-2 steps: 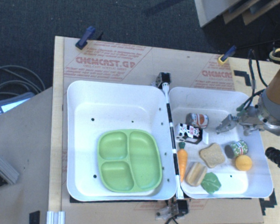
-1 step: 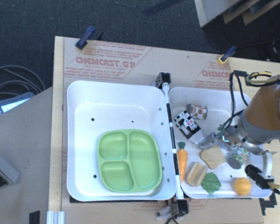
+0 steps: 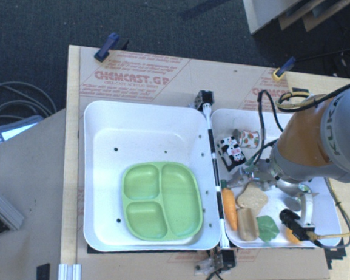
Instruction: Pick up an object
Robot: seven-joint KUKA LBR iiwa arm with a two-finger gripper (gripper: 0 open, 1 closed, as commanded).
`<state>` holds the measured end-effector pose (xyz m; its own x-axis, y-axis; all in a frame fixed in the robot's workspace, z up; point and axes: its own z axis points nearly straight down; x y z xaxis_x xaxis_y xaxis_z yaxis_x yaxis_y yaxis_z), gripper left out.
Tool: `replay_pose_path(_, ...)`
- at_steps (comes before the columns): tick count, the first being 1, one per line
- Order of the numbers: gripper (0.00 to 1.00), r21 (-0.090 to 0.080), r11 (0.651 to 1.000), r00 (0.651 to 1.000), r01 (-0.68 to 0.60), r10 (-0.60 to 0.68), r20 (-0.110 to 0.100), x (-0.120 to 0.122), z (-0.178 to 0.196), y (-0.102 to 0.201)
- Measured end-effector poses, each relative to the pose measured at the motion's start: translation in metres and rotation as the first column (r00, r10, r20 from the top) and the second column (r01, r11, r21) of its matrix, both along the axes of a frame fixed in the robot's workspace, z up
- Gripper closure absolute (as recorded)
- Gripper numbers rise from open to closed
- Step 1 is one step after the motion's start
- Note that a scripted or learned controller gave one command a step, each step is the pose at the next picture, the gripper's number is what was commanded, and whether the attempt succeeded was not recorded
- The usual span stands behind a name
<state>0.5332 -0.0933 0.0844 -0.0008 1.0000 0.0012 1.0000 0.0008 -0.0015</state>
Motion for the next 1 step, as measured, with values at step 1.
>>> replay_pose_path(1, 0.0, 0.001, 1.0, 1.0, 0.008, -0.008, -0.029, 0.1233, -0.0045, -0.0581)
